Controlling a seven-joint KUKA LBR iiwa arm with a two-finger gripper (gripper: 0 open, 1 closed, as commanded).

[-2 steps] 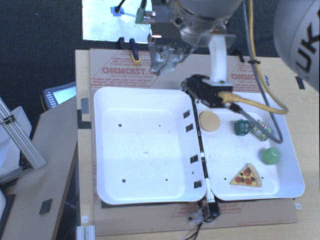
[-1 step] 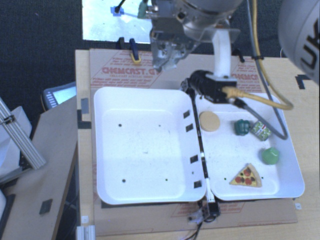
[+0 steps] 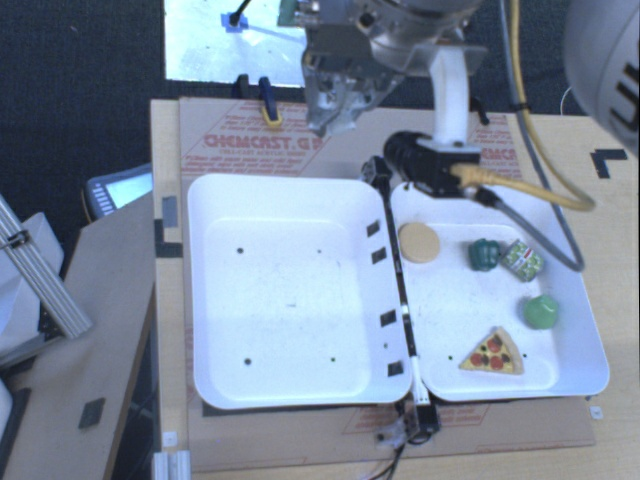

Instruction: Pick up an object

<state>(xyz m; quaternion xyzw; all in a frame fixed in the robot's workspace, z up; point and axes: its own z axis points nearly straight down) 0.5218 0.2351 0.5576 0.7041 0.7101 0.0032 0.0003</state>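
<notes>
In the right bin (image 3: 590,353), nearest the camera, a toy pizza slice (image 3: 492,352) lies flat, its tip pointing up and away, crust edge along the near side. Behind it sit a green ball (image 3: 541,312), a small green-and-white carton (image 3: 521,259) tilted diagonally, a dark green toy pepper (image 3: 484,254) and a tan round cookie (image 3: 419,242). The gripper (image 3: 328,103) hangs well beyond both bins, above the cardboard sheet (image 3: 240,148).

A tan bench (image 3: 110,298) bears a brown board (image 3: 250,143) with two white bins (image 3: 290,193) side by side
</notes>
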